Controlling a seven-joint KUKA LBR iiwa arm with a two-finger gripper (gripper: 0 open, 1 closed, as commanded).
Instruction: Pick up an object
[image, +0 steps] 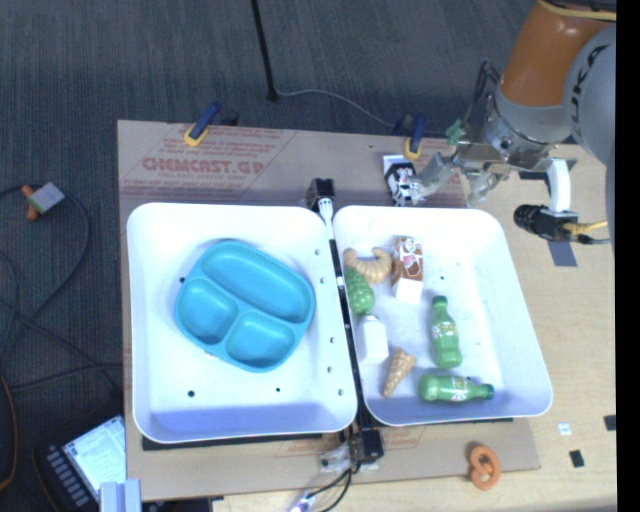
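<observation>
**Two white bins, gripper parked above the far right corner**

Two shallow white plastic bins side by side on a brown cardboard sheet over the tabletop. In the left bin: a glossy blue divided plate, rounded, three compartments, tilted slightly. In the right bin, a loose cluster of small toy foods: a tan croissant near the far left corner, a green round-bodied bottle just beside it, a small white bottle nearer the front, a ribbed tan ice-cream cone lying on its side. Further right, a brown-and-white carton, then an upright-lying green bottle with a pale label, and another green bottle flat along the front wall. All apart from the arm. Above the right bin's far edge, over the cardboard: the gripper, metallic, beneath the orange band; hard to make out whether spread or closed, nothing visible between its tips. On the front cardboard, a small orange pretzel.
</observation>
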